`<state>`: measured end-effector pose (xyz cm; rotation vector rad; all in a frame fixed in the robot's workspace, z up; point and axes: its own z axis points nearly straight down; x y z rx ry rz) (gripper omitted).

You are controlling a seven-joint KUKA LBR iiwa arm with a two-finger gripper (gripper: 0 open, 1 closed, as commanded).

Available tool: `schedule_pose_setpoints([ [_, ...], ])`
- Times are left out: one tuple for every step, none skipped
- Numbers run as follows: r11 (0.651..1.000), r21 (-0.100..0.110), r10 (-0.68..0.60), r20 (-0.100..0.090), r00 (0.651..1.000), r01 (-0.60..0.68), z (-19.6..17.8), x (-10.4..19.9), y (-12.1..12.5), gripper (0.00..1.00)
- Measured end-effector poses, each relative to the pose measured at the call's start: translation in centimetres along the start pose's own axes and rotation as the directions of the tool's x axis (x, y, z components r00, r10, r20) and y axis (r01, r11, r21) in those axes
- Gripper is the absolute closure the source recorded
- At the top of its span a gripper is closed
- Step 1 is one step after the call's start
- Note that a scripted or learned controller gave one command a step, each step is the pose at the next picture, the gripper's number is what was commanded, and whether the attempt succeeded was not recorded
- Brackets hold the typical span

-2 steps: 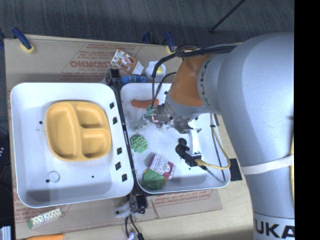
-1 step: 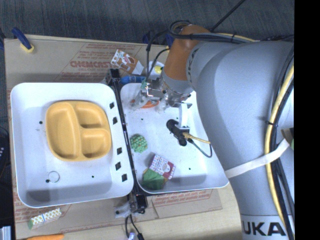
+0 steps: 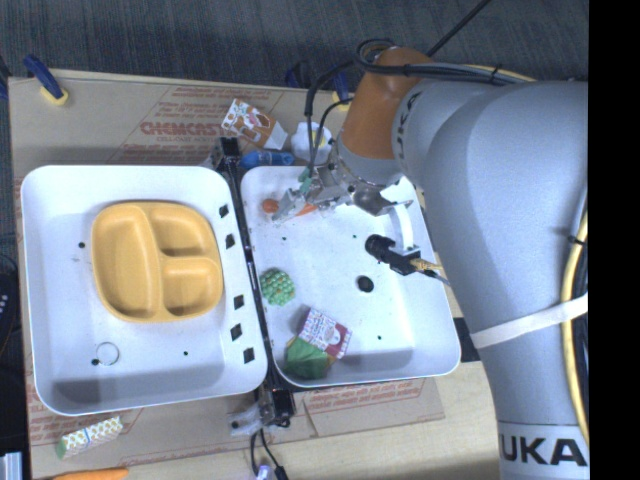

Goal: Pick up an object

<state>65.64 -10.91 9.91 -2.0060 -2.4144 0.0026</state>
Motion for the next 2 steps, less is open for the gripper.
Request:
schedule_pose_setpoints([
  [1.000, 0.002, 0.026, -0.001, 1.000, -0.026, 0.8, 2.4, -10.0, 0.00],
  [0.997, 0.002, 0.082, -0.002, 0.997, -0.082, 0.9, 4.7, -17.5, 0.00],
])
